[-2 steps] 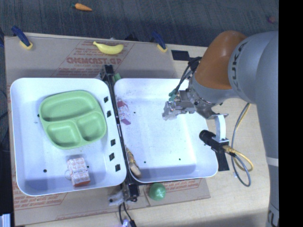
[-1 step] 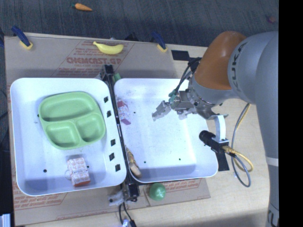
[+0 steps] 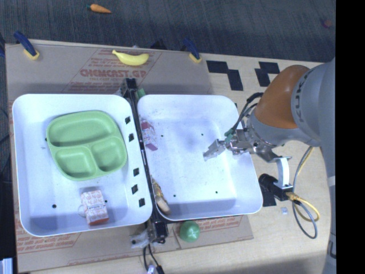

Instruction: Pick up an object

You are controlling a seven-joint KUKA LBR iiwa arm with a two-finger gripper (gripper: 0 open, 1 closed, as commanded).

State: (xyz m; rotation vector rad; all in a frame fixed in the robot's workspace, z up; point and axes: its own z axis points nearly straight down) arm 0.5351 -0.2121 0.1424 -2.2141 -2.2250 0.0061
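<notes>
My arm (image 3: 311,104) is smooth grey with a rounded orange band (image 3: 279,99) above the wrist; at nine o'clock from that band sits the small metallic tool (image 3: 212,152), and thin dark and yellow cables (image 3: 302,207) loop off toward five o'clock

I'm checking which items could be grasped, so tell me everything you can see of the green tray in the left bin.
The green tray is a pale green, matte, plastic-looking divided plate with rounded corners. It has three compartments: one long one along the far side and two smaller ones nearer the camera. It lies flat and slightly rotated on the floor of the left bin, in its upper half. Its compartments look bare. A small red and white packet lies just below it, apart from it.
</notes>
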